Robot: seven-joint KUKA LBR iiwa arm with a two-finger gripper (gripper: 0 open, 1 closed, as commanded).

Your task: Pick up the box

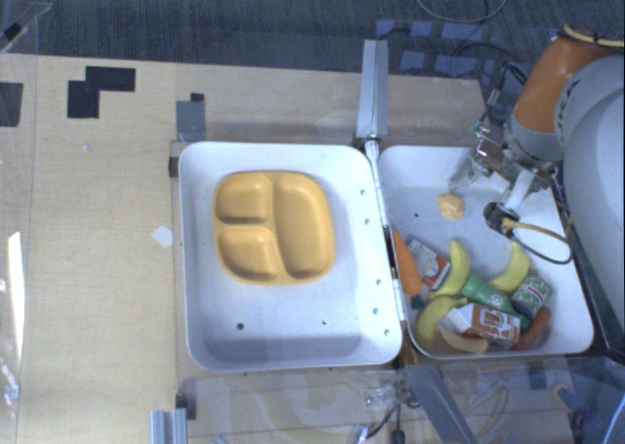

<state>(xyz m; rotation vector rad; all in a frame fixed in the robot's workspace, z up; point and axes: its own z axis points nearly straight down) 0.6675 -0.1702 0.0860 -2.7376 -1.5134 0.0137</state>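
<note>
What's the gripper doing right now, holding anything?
Gripper: over the right bin, above its far right corner; whether open or closed cannot be told, and nothing is seen held.

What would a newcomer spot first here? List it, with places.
The yellow tray with three compartments, lying in the left bin. Next, the toy food heaped in the right bin's near corner: bananas, a box. The arm hangs over that bin's far right.
</note>
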